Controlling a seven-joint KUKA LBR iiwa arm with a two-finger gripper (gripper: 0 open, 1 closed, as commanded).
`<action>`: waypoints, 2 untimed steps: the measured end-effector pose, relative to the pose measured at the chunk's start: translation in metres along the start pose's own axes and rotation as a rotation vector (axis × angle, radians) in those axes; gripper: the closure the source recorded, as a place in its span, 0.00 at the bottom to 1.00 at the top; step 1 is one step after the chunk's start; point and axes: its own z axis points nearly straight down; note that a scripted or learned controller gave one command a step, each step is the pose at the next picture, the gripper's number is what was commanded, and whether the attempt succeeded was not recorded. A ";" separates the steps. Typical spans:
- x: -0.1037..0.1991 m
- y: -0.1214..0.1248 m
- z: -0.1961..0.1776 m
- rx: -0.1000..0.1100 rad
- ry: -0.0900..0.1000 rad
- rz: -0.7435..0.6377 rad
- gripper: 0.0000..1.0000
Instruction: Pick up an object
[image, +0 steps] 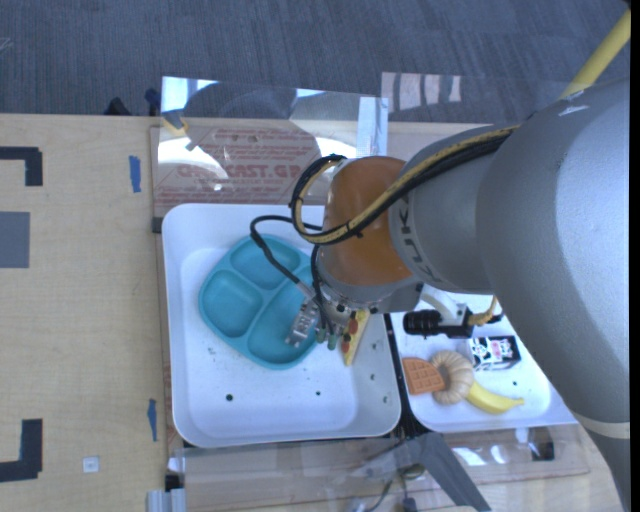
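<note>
The left shallow white bin (260, 405) holds one thing, a teal plastic plate with three compartments (245, 300). It lies flat in the bin's upper middle, with bare white floor and a few small dark specks below it. The right white bin (530, 378) is more crowded. An orange-brown square waffle (421, 376) touches a pale beige ring like a bagel (456, 376), a yellow banana (492, 400) lies just below them, and a small black-and-white card or box (495, 350) sits near the ring. The grey arm (480, 220) reaches in from the right with its orange band (365, 230) above the wrist. It covers the upper part of the right bin and the strip between the two bins. A thin black cable (265, 240) loops across the plate's upper compartment. The jaws hang over the plate's lower right rim, at or just above it, and whether they touch it is unclear. They are small and tangled with wiring, so I cannot tell whether they are released or clenched. A small yellow and green shape beside them is too blurred to name. The pale wooden surface (70, 300) stretches left of the bins.
</note>
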 end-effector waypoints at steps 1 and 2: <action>0.055 0.071 -0.078 0.000 0.005 0.065 1.00; 0.107 0.051 -0.081 0.015 0.010 0.369 1.00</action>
